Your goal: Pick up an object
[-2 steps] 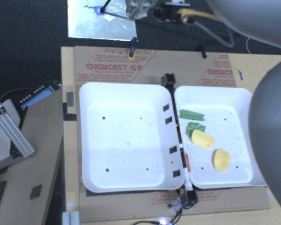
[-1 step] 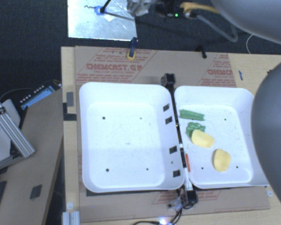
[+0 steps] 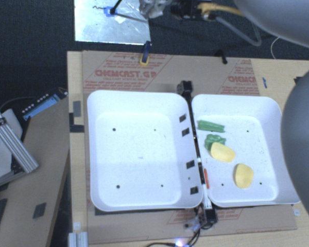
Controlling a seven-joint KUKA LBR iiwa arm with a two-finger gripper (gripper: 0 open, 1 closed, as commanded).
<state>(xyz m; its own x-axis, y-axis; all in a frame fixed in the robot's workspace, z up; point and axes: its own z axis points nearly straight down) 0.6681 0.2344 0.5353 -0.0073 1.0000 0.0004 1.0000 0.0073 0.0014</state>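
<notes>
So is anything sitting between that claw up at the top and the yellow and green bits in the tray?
Nothing visible does. The gripper hangs beyond the far edge of the bench. The yellow pieces and green pieces lie uncovered in the right bin, open from above.

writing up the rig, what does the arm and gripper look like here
The arm is smooth, rounded grey casing, blurred where it is close to the camera. The gripper is a pale metallic piece at the top edge. Beside it sit a dark fitting, a white cylinder and a yellowish cable, with a grey hose looping below.
</notes>
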